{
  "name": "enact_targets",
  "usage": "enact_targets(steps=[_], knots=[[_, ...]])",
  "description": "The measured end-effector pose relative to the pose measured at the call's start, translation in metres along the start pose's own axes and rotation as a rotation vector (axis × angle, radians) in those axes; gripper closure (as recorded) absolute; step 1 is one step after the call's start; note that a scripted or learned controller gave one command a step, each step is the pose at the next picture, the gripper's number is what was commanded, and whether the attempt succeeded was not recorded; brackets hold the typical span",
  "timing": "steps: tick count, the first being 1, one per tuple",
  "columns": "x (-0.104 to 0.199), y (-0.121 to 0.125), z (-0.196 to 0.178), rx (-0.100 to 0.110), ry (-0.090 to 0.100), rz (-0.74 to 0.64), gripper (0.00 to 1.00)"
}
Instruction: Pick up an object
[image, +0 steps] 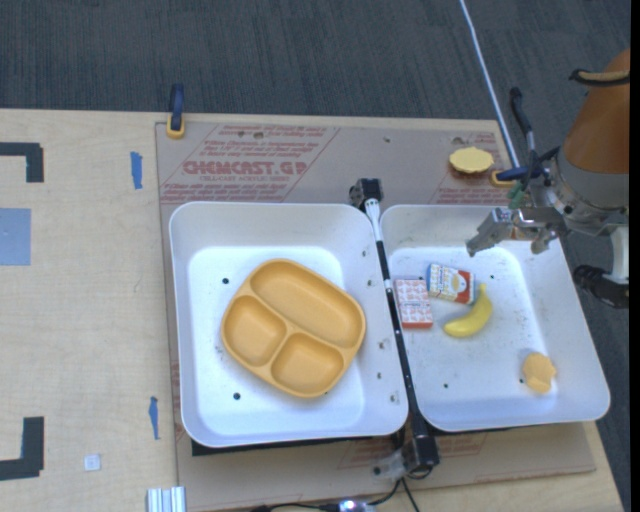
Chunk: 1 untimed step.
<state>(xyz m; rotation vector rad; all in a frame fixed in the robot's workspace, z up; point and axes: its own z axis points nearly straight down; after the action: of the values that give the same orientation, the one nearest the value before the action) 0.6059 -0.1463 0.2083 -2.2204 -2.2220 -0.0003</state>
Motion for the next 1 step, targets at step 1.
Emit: enact_targets(steps=[1], knots=[[0.0078, 0.0057, 0.1096, -0.010, -0.002, 0.001, 0.00]])
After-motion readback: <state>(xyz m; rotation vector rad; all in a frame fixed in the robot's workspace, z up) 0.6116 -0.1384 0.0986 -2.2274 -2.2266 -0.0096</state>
